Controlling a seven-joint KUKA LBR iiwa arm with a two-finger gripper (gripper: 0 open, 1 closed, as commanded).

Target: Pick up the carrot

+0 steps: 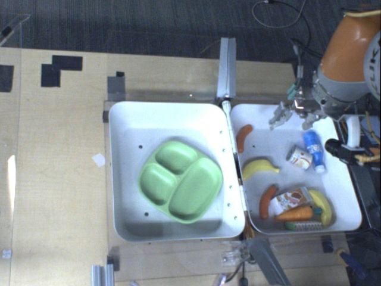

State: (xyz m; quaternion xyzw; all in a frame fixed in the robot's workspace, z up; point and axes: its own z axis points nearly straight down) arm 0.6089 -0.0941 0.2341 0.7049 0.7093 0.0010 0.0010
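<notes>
The carrot (295, 214) is orange with a green end and lies flat near the front edge of the right bin (352, 222), just below a snack packet. My gripper (294, 114) hangs over the far part of the same bin, well behind the carrot. Its two fingers are spread apart with nothing between them.
The right bin also holds a red sausage (243, 137), a banana (258, 168), a small can (299, 158), a blue bottle (314, 148), a second sausage (267, 200), the snack packet (290, 201) and another banana (322, 207). A green divided plate (181, 180) sits in the left bin (125, 136).
</notes>
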